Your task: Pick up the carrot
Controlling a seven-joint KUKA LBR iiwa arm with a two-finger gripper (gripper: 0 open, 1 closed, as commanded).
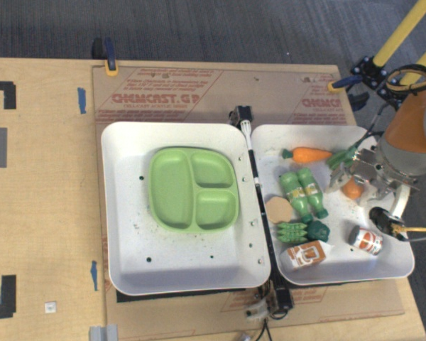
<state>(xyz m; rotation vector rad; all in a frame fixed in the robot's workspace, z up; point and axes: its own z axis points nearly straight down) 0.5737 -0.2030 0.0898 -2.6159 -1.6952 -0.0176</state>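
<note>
The carrot (312, 155) is seen lying near the back of the right bin (394, 268), its green top pointing toward the gripper (362, 178), and a grasp could be spoiled if the small orange object (352, 188) just beneath the gripper were taken for it instead. The arm (410, 130) is held low over the bin's right side, orange band uppermost. Whether the fingers are open or closed cannot be told.

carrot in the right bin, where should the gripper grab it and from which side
Grip the carrot across the thick middle of its orange body, coming straight down from above. It lies flat and roughly level near the bin's far wall, pointed end left, green top right, with bare floor in front, so the fingers probably fit on either long side.
</note>
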